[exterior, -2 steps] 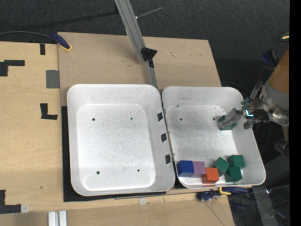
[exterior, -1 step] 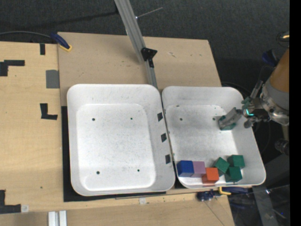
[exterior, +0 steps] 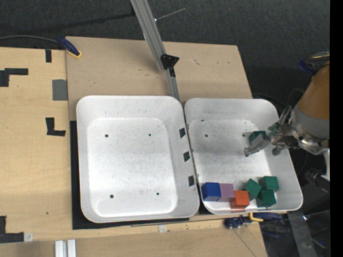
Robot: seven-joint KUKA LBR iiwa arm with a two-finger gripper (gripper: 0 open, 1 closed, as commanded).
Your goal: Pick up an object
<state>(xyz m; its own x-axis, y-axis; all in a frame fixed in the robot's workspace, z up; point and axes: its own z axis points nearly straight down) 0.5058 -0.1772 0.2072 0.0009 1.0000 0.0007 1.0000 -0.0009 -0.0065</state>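
Fingers point(exterior: 255, 143) spread apart over the smooth white right bin point(exterior: 225, 116), gripping nothing I can see.

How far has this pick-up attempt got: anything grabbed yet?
Possibly. A green block sits at the tips of the hand above the right bin, but a firm grip can't be confirmed. The blue block, purple block, orange block and other green blocks lie in that bin's near corner. Left: lifting clear.
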